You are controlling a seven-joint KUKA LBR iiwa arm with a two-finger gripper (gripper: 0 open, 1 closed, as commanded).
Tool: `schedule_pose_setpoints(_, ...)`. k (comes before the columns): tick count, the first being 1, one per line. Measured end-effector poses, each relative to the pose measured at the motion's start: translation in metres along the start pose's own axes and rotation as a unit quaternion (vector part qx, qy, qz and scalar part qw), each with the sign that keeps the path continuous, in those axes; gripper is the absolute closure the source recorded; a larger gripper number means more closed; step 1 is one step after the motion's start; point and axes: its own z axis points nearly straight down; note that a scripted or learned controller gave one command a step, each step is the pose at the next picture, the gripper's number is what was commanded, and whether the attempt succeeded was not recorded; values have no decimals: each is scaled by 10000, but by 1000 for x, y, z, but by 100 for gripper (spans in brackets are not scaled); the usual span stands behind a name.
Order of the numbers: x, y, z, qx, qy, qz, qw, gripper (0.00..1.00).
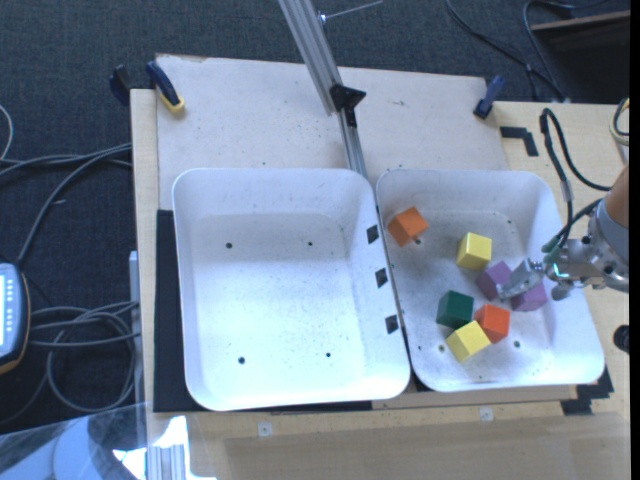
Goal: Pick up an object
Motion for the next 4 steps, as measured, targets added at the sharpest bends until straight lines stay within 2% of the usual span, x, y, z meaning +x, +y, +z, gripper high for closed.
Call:
schedule_pose_setpoints(1, 0, 1, -2, -28, -6, -7, 10000, 0)
schedule_pose_setpoints(3, 7, 2, 83, -9, 0, -5, 10000, 0)
schedule_pose_setpoints(4, 5, 4, 95, -50, -12, 1, 10000, 0)
